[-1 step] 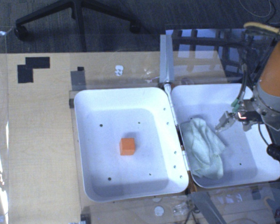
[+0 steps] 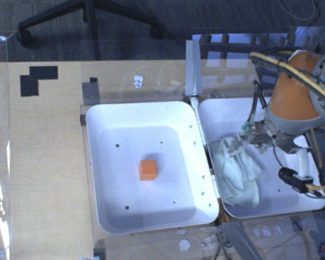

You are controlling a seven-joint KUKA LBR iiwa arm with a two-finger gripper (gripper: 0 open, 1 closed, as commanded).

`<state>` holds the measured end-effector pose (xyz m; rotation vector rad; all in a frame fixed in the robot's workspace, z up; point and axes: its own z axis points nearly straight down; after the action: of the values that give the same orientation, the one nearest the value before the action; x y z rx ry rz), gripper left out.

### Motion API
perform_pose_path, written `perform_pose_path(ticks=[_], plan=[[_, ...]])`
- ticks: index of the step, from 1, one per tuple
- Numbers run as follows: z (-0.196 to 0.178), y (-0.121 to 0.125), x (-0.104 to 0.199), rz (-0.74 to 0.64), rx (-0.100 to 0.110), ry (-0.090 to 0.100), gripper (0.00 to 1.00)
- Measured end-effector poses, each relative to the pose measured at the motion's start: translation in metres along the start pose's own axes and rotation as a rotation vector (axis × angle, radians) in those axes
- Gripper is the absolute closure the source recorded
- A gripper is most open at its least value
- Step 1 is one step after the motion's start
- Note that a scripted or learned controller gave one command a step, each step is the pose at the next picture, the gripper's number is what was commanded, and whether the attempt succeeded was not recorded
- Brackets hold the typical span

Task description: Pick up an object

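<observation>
An orange cube (image 2: 148,170) lies alone near the middle of the left bin (image 2: 104,130). A crumpled white cloth (image 2: 237,171) lies in the left half of the right bin (image 2: 278,199). The grey arm with its orange band reaches in from the right. My gripper (image 2: 245,139) is low over the cloth's upper edge, and its tip blends into the white folds. I cannot make out any object lifted off the bin floor.
A ridge with rivets (image 2: 204,157) divides the two bins. Black and yellow cables (image 2: 299,181) hang from the wrist over the right bin's right side. The wooden bench (image 2: 38,180) extends to the left, and a metal post (image 2: 192,69) stands behind the bins.
</observation>
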<state>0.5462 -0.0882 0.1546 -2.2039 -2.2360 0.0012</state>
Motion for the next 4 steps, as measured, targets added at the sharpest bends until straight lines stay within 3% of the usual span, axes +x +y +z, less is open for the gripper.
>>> perform_pose_path(ticks=[1,2,3,4], plan=[[-0.031,0.026,0.007,-0.141,-0.006,-0.001,0.00],[0.057,0.013,-0.025,-0.132,-0.014,-0.003,0.00],[0.046,0.014,-0.024,-0.134,-0.017,-0.001,1.00],[0.059,0.006,-0.115,-0.264,-0.024,-0.014,1.00]])
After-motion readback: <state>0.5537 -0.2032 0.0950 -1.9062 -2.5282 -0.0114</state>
